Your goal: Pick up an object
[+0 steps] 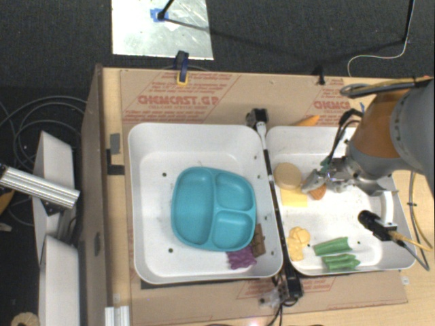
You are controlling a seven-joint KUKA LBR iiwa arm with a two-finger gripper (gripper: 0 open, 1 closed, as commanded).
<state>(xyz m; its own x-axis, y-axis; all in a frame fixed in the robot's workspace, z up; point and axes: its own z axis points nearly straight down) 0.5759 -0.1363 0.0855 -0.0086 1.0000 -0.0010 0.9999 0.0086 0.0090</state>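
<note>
In the camera view, the main risk is judged to be a closure on two things at once. The hand [318, 182] is set low in the right bin [380, 267], and a small orange-brown piece [317, 193] is seen right at its tip, touching or nearly so. Just beside the hand, on the side away from the arm, a round tan piece [287, 175] and a pale yellow slab [293, 197] lie close together, so a nudge could push one against the other or against the divider between the bins. Whether the hand is released or clenched cannot be told; nothing is clearly seen to be grasped. A slip is judged likely if the orange-brown piece is caught only at its edge.

The arm [391, 131] is reached in from the far side of the hand, bent down over the bin's back wall, with the wrist tilted toward the bin floor. Green beans [336, 253] and a yellow lump [298, 240] lie well apart, nearer the front rim. The teal plate [214, 209] rests in the other bin on the surface.
</note>
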